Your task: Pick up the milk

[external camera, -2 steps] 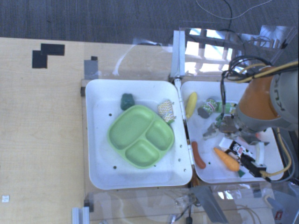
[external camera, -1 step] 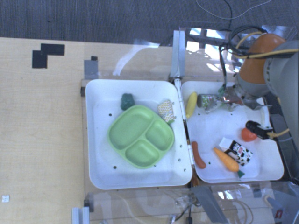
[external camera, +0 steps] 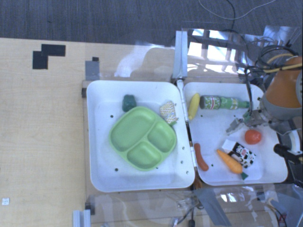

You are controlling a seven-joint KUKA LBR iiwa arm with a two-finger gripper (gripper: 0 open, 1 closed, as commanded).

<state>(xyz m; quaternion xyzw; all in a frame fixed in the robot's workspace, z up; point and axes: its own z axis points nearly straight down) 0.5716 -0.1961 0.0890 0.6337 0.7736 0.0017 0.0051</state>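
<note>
A single fixed camera is looking down from above the pale wooden bench (external camera: 42,141) at a slant, facing toward the dark grey ribbed carpet (external camera: 118,13) that is running across the top of the picture. It is sitting far enough back to be taking in both shallow white plastic bins: the left bin (external camera: 94,174) near the middle, the right bin (external camera: 279,174) close to the right side. The grey arm with its orange band (external camera: 284,86) is entering from the right.

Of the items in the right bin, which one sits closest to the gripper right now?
The red tomato. It lies just below the gripper, nearer than the milk, the carrot or the green bottle.
</note>
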